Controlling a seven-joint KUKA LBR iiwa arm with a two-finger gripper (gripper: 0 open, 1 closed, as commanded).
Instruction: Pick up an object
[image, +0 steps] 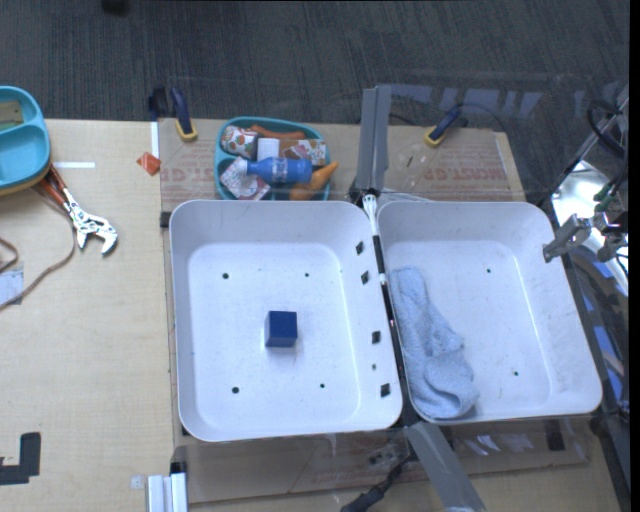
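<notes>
A small blue block (282, 328) sits near the middle of the left bin (190, 400). In the right bin (540, 395), a crumpled pale blue cloth (430, 345) lies along the left wall. A blue bowl of mixed items (272, 160) stands on the table (80, 350) behind the left bin. How the jaws stand cannot be told.

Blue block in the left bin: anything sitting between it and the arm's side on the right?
Yes. The blue block lies alone in the left bin; toward the right are the bins' adjoining walls and a grey cloth along the right bin's left side.
</notes>
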